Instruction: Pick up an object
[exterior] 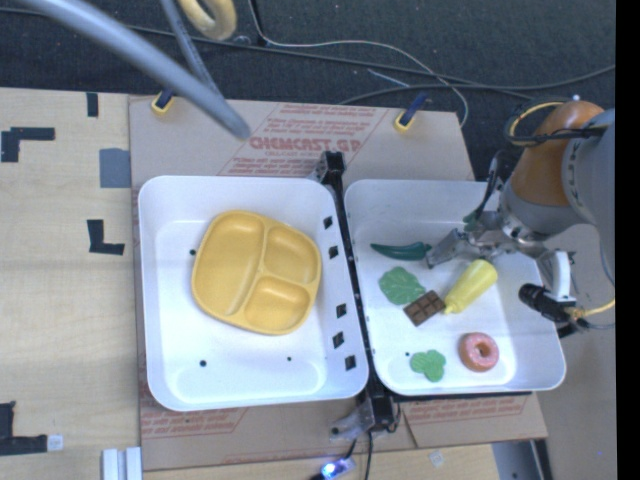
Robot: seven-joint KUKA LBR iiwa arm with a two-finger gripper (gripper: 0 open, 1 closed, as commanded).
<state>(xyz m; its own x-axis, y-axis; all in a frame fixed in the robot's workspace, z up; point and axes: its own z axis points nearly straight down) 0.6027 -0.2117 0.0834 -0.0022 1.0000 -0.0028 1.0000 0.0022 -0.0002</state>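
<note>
The right bin (530, 373) holds several small items: a dark green chili pepper (400, 251), a green leafy piece (401, 286), a brown chocolate bar (423, 308), a yellow corn-like piece (471, 284), a pink donut (479, 351) and a small green broccoli-like piece (430, 365). My gripper (462, 249) reaches in from the right and hangs low over the bin's upper middle. It sits just above the top end of the yellow piece and right of the chili pepper's tip. I see nothing held in it.
A yellow divided plate (256, 271) lies in the left bin (170, 368). A black divider (345, 278) runs between the bins. The grey arm with its orange band (560, 158) covers the right bin's upper right corner. Cables trail across the dark floor behind.
</note>
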